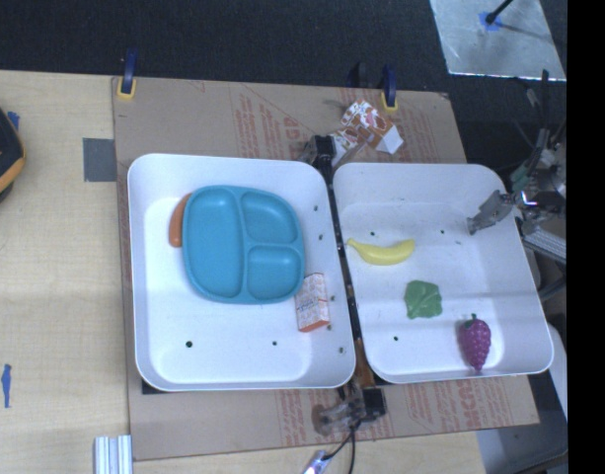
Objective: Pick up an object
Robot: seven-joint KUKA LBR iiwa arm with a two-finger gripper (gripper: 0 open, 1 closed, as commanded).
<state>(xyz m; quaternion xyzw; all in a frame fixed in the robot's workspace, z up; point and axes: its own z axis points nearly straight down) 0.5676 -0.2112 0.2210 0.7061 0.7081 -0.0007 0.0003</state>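
In the right bin (499, 265), a yellow banana (382, 252) lies flat at about nine o'clock, curved ends tipped up. A green leafy piece (422, 299) sits near the centre, toward six o'clock of the banana. A purple grape bunch (474, 342) lies at five o'clock, stem pointing to twelve.

In the left bin (154, 294), a blue divided plate (243, 243) rests at centre, an orange sausage-like piece (176, 221) tucked at its nine o'clock edge, a small printed packet (312, 302) at its four o'clock.

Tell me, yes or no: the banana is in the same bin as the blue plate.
No. The banana lies in the right bin with the green leaf and grapes, while the blue plate sits in the left bin.
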